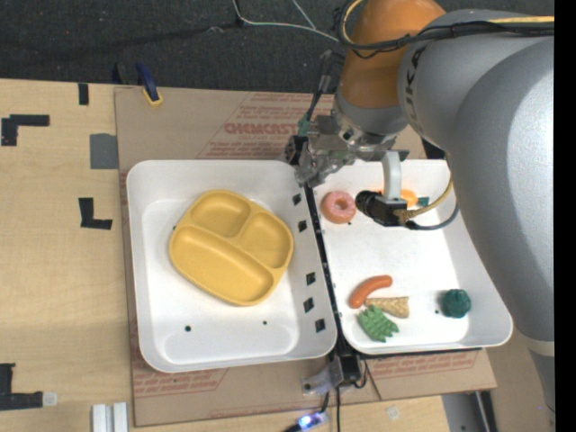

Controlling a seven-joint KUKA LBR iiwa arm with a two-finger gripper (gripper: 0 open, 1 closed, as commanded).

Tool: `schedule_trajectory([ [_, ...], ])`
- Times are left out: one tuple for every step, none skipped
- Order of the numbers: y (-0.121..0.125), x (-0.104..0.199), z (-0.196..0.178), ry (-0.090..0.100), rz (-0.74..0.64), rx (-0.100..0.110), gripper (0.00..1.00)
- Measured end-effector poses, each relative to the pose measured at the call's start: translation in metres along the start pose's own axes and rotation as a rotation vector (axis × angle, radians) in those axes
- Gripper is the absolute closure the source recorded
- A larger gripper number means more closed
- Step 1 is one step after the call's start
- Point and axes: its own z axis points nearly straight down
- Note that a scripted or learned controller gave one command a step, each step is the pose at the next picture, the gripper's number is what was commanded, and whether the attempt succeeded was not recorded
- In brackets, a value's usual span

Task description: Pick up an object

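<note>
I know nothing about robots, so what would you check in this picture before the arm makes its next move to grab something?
1. Objects to pick lie in the right bin: ok; pink donut, sausage, green leaf, dark green ball.
2. Gripper near a target: ok, just above-left of the donut.
3. Fingers open or shut: cannot tell.
4. Anything held already: cannot tell.
5. Yellow divided plate out of the way: ok, left bin.

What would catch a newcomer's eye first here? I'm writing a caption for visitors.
The big grey arm with its orange band reaches in from the right over the far edge of the bins. A yellow divided plate lies in the left bin; a pink doughnut lies in the right bin.
</note>
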Motion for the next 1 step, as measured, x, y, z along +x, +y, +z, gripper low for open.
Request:
schedule_trajectory([
  [-0.0001, 0.0486, -0.0054, 0.000, 0.001, -0.001, 1.00],
])
